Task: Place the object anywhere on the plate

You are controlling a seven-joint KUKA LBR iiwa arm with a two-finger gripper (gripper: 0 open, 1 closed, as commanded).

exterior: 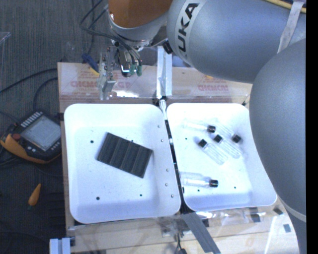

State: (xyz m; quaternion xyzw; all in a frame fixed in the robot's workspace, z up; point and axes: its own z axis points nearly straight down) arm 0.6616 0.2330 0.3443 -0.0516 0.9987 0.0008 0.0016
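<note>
Two white bins sit side by side on the desk [124, 230]. The left bin [79, 198] has a dark grey ridged plate [124, 155] lying flat in its middle, turned a bit at a slant. The right bin [248, 191] has a few small clear tubes with black caps. One tube [199, 182] lies near the front of the bin, by itself. Another tube [198, 127] lies near the back. More tubes [221, 146] lie close together in the middle of that bin, and it is hard to tell them apart because they are see-through. None of the tubes is on the plate. The big grey arm [233, 39] comes in from the right and covers the top of the picture, with its orange band [136, 12] up high. The tool [119, 74] hangs past the back edge of the left bin, over the cardboard there, well apart from the plate and the tubes. Nothing can be seen in the tool, and I cannot tell how it is set. A yellow and grey hand controller [32, 139] lies on the floor to the left of the desk.
</note>
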